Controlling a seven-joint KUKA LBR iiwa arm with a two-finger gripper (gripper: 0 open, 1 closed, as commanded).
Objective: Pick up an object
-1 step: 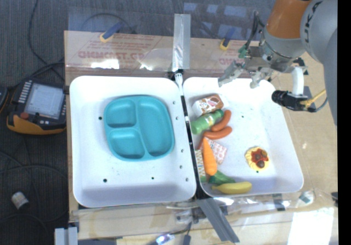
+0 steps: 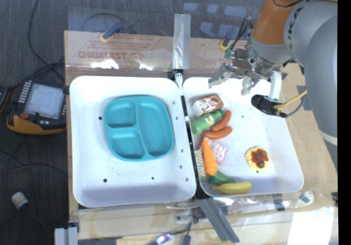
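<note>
The right bin (image 2: 285, 145) holds toy food. A brown and red packet (image 2: 208, 104) lies at the back left, with a green bottle (image 2: 205, 122) and a red sausage (image 2: 220, 127) just in front of it. Further forward are an orange carrot (image 2: 209, 163), a checkered packet (image 2: 220, 153), a green piece (image 2: 221, 177) and a yellow banana (image 2: 233, 187). A small pizza (image 2: 258, 157) lies apart to the right. My gripper (image 2: 230, 81) hangs over the bin's back edge, open, with nothing between its fingers, just behind the brown packet.
The left bin (image 2: 88, 178) carries a teal divided plate (image 2: 137, 127). A clear upright panel (image 2: 181, 46) stands behind the ridge between the bins. A black part with a yellow cable (image 2: 264, 103) hangs from the arm. A control pendant (image 2: 35, 107) lies on the floor at the left.
</note>
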